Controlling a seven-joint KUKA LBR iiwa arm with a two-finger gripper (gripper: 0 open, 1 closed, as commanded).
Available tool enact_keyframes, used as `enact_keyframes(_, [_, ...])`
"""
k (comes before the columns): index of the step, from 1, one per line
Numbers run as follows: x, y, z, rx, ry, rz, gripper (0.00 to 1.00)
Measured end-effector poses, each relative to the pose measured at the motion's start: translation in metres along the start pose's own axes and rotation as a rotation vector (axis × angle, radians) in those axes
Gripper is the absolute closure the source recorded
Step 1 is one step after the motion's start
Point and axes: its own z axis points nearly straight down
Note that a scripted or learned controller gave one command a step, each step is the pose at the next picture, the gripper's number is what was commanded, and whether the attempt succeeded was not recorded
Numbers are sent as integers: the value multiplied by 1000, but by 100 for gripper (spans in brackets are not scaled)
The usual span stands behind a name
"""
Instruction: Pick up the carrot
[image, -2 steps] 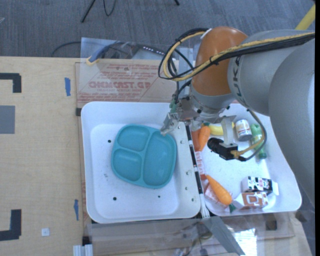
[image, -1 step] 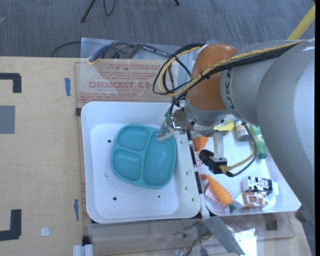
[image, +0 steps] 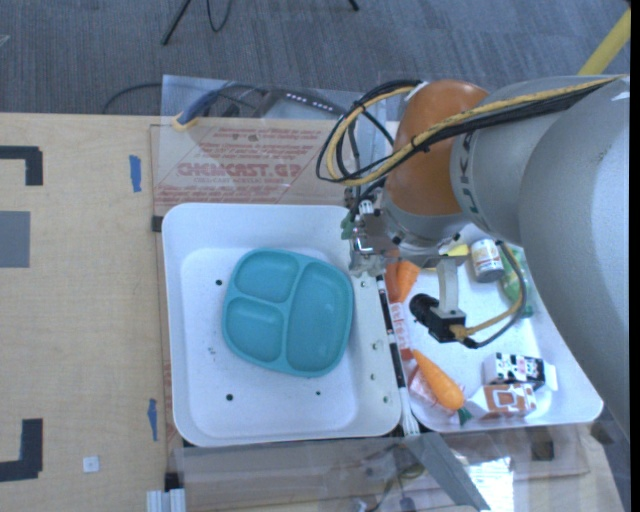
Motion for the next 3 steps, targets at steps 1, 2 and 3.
enact_keyframes(1, [73, 9, -71, 40, 16, 260, 100])
enact_keyframes(2, [73, 9, -71, 41, 15, 260, 0])
enact_keyframes(3, [135, -21, 50, 42, 22, 12, 0])
